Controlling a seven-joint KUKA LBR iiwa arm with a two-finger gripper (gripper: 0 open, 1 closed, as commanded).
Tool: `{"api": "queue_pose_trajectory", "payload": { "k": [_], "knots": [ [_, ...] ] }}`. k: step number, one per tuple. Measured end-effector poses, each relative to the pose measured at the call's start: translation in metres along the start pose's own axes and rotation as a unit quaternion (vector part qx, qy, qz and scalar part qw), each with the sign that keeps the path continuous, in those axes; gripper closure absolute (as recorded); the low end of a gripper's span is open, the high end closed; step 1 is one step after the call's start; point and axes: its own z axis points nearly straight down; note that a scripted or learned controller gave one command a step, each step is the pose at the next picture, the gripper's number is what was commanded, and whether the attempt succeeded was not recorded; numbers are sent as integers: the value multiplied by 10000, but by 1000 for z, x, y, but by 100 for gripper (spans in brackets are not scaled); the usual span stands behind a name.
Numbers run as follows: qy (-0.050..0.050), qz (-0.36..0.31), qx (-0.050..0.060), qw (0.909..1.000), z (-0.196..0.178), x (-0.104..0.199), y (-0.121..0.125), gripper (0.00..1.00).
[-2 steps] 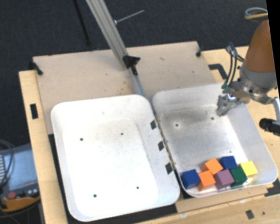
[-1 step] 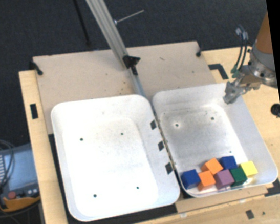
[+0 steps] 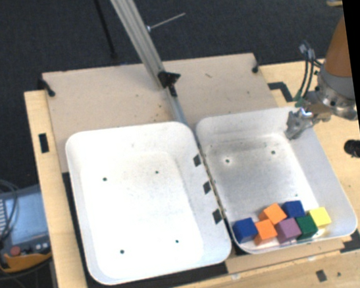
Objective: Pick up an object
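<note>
Camera view: nothing has been picked up yet. The coloured blocks lie clustered at the near end of the right bin, untouched. The gripper hangs over that bin's far right corner, well apart from them, reaching in from the right with its wrist tilted. How it is set cannot be told. Approach, descent and grasp remain.

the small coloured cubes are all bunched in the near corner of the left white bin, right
Not quite: the camera view shows the small coloured cubes bunched in the near corner of the right shallow white bin, not the left one.
</note>
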Motion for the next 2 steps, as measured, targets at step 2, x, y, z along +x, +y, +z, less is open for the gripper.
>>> {"api": "queue_pose_trajectory", "payload": {
  "k": [2],
  "knots": [
    [24,-31,-11,10000,-22,91,-33,100]
  ]
}}
